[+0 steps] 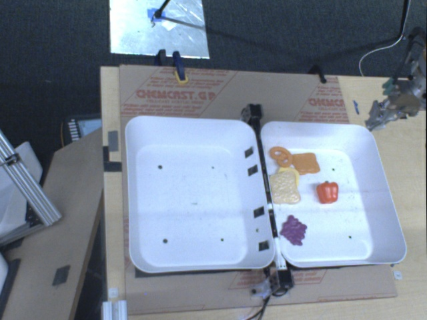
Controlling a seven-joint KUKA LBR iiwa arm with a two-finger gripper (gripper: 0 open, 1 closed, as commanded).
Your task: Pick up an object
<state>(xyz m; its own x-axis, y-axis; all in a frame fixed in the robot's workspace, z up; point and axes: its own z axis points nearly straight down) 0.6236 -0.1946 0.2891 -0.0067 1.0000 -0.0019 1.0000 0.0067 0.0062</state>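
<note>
The right bin [380, 179] holds several small toys. An orange pretzel [281, 156] lies next to a flat orange piece [306, 163] near the bin's back left. Below them sits a beige waffle-like slab [287, 188]. A red pepper [327, 192] stands to its right, and a purple grape bunch [293, 229] lies toward the front. My gripper [379, 117] hangs at the view's right edge, above the bench just behind the right bin's far right corner, well apart from all the toys.
The left bin [193, 192] sits beside the right one, with a black hinge strip [261, 179] between them. Both rest on a cardboard sheet [200, 89]. A shiny metal plate [159, 17] lies on the dark floor behind.
</note>
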